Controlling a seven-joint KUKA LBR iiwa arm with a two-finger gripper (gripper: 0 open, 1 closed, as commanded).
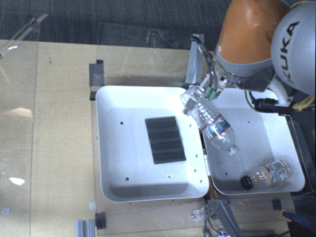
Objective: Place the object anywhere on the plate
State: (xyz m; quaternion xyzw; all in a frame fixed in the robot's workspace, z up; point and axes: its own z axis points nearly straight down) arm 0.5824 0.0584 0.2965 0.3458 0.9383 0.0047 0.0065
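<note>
Robotics lab or test cell. Industrial KUKA arm [276, 38] over pale wooden table [49, 132]; two white bins [111, 107] fixed by brackets; clear acrylic guard panels; dark carpeted floor beyond.

One fixed camera looks down at a slant from above the bench [44, 132], from fairly near. The two bins sit in the middle and right of the frame: left bin [118, 181], right bin [291, 181]. The arm [252, 28] enters at the upper right, nearest the lens.
</note>
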